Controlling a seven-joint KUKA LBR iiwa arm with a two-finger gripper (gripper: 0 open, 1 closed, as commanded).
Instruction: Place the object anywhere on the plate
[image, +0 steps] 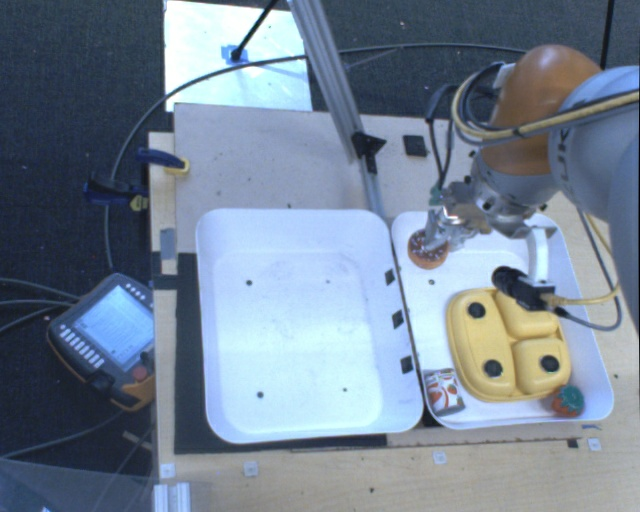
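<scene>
gripper over the doughnut

in the right shallow white bin (590, 330), a small round brown doughnut (429, 256) lies at the far left corner, the grey two-finger gripper (437, 240) touching it; jaw state unclear. right of it sits the yellow sectioned plastic plate (508, 343).

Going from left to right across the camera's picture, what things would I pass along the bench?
Handheld control pad → left white bin → small printed packet → yellow sectioned plate → small red-and-green ball. The donut-like ring sits under the gripper, above the packet in the right bin.
</scene>
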